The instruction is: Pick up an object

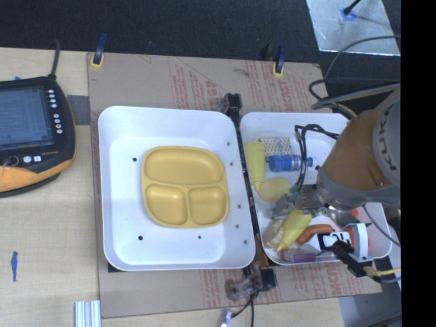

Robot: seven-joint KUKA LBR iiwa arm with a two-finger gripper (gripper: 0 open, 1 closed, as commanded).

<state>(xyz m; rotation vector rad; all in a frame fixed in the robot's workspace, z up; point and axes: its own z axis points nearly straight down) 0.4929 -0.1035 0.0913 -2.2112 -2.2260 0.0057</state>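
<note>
yellow tray [184, 186], white bins [116, 203], blue-capped bottle [287, 162]

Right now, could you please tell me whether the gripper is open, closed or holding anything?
Gripper: cannot be told; it sits low in the right bin among the clutter, close to a yellow object.

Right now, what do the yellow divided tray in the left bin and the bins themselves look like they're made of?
The yellow divided tray looks like moulded plastic with a matte finish: one even colour, soft rounded compartment edges, only dull highlights. The left bin and right bin look like smooth white plastic too, slightly glossier, with rounded corners and thin rims; painted metal can't be ruled out from here.
</note>
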